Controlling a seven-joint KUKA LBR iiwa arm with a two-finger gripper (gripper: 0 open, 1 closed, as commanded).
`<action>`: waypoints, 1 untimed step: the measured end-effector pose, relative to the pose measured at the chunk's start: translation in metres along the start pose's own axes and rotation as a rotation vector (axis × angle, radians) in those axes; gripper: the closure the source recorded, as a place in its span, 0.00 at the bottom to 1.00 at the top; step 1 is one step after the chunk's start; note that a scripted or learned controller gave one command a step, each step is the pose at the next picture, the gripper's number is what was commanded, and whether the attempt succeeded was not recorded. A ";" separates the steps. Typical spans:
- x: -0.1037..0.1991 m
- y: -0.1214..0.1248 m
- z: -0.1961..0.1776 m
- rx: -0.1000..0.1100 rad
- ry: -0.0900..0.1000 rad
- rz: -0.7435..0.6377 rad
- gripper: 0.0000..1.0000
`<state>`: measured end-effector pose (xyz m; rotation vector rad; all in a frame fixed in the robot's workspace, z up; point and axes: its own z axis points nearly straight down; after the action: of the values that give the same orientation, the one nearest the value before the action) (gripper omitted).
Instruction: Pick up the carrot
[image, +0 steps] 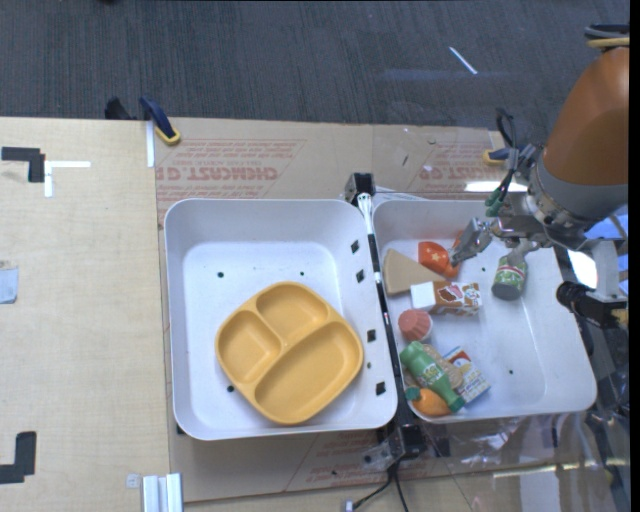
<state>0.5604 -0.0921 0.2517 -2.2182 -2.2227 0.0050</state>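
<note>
While carrot (431, 403) lies in right bin (560, 390), hand (480, 238) above, grip state unclear

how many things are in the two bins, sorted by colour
Yellow: 1, the divided plate in the left bin
Orange or red: 3, the carrot, a red-orange piece, a pinkish round piece
Green: 2, the bottle, the small jar
Tan: 1, the wedge
Mixed colours: 2 packets
White: 1 block
Total: 10
</note>
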 end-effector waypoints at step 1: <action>0.048 -0.026 0.061 0.001 0.000 0.034 0.00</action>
<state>0.5338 -0.0446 0.1906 -2.2554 -2.1845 0.0058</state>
